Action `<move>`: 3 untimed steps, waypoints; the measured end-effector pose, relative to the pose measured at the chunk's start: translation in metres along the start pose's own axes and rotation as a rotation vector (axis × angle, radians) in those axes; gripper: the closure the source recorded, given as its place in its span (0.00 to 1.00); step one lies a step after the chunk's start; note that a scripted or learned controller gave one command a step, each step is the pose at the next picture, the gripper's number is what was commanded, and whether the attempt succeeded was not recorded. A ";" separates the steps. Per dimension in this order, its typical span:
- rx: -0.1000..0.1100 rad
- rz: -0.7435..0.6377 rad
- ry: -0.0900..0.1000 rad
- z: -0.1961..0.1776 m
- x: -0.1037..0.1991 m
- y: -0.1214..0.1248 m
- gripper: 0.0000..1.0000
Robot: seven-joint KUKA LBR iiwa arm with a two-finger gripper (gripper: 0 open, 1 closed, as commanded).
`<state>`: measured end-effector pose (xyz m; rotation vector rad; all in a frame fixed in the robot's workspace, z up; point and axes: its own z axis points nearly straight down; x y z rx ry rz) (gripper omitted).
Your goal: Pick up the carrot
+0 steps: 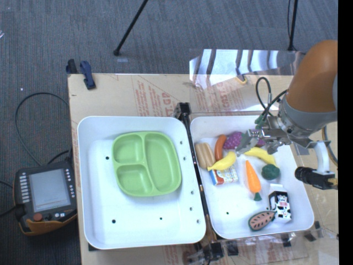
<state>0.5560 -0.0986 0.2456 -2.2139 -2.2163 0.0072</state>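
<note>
- The carrot [252, 177] lay untouched in the right bin [300, 206], between the banana [261, 156] and the milk carton [281, 205].
- The pincer [259, 139] hovered above the grapes [236, 140]; its state was unclear.
- Judged: the grasp was not yet done.

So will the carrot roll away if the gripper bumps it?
Probably a little: the carrot looks round and tapered, so it would likely roll in a curve. It looks like stiff, smooth plastic, maybe slippery. The broccoli nearby might stop it.
</note>
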 end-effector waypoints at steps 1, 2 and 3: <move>-0.003 0.110 0.002 0.133 -0.019 -0.013 0.00; -0.020 0.429 0.013 0.152 -0.048 -0.029 0.00; -0.017 0.435 0.020 0.145 -0.047 -0.027 1.00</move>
